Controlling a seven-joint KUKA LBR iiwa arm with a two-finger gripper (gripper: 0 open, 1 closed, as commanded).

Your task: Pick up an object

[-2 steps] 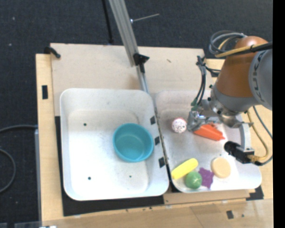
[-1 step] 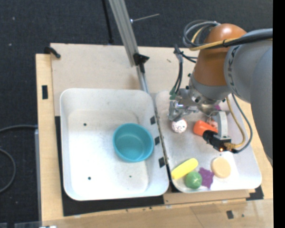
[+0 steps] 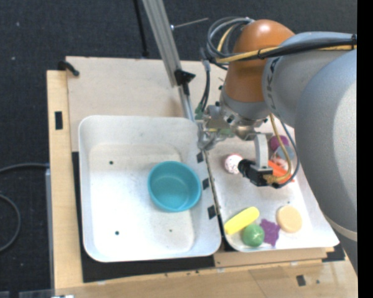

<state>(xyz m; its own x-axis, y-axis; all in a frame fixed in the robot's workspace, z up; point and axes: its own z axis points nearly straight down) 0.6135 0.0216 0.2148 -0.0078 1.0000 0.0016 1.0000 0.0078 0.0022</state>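
The pincer [image 3: 205, 139] hangs low over the seam where the two white bins meet, at the upper edge of the right bin [image 3: 311, 219]; whether it is open or closed cannot be told, and nothing shows in its grip. The left bin [image 3: 112, 135] holds a teal bowl [image 3: 174, 186], upright, near its right wall. In the right bin, a pale pink ball [image 3: 234, 164] lies just right of the pincer. Near the front rim are a yellow block [image 3: 242, 220], a green ball [image 3: 253, 235] touching it, a purple toy [image 3: 271, 231] and a tan disc [image 3: 290, 218]. Both bins sit on the tabletop [image 3: 118, 85].
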